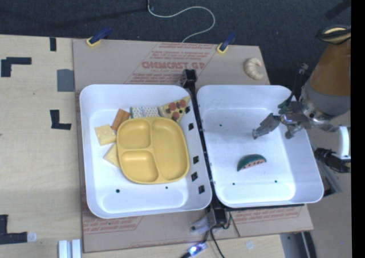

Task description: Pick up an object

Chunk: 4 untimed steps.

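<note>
Black clips and cabling sit at the near edge of the bench, where the two white bins meet. Just beyond them, the right bin holds a small watermelon-slice toy, green rind curving over a red face, lying flat on the bin floor a little nearer the camera than the bin's middle. Above and to the right of it hangs the gripper, carried by the grey arm that comes in from the right. Its fingers look spread apart, one long dark finger slanting down toward the bin floor, and nothing sits between them; the far finger is hard to make out against the wrist, so the width of the gap is uncertain. Gripper and toy are apart, not touching.

In the left bin, a yellow divided plate takes up the middle. Tan cracker-like pieces lie at its left edge, and a pizza-slice toy rests along its far side. On the cardboard beyond the right bin lies a pale, rounded object.
</note>
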Motion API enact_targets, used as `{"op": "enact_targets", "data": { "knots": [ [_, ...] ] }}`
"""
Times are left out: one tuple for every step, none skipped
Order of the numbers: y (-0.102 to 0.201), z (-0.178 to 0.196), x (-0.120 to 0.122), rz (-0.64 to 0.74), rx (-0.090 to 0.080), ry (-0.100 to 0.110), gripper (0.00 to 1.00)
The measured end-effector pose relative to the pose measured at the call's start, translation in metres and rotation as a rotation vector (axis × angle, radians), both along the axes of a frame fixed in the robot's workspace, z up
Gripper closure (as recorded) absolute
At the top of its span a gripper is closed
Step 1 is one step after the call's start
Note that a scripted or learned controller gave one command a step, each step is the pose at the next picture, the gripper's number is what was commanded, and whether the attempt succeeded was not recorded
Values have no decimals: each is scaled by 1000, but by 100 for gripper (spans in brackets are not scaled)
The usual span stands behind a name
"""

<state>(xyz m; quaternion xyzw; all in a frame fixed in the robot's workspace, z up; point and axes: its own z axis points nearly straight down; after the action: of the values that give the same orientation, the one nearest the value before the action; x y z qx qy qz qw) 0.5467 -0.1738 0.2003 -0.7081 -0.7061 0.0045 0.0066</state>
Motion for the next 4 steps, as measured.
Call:
{"op": "enact_targets", "data": {
  "knots": [
    [0, 8, 3, 4, -3, -14, 0],
    [11, -49, 1, 4, -2, -9, 0],
    [17, -102, 9, 5, -2, -9, 0],
    [18, -116, 9, 4, -4, -14, 0]
  ]
}}
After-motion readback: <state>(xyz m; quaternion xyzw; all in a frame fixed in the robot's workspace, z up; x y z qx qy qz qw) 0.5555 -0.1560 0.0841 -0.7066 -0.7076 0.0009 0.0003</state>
